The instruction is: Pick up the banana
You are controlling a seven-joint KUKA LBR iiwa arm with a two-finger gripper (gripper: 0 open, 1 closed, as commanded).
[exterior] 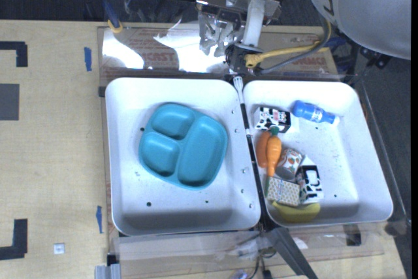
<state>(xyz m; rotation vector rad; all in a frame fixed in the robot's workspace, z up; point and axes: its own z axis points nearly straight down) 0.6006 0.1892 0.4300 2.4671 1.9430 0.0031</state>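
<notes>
Still pre-reach I'd say: gripper (219, 42) hangs above the bins' far edge, can't tell its state, banana (297, 211) sits at the right bin's (343, 98) near wall half under small packets (285, 191), so next move needs a long descent there; tan bench (52, 140), dark floor beyond.
</notes>
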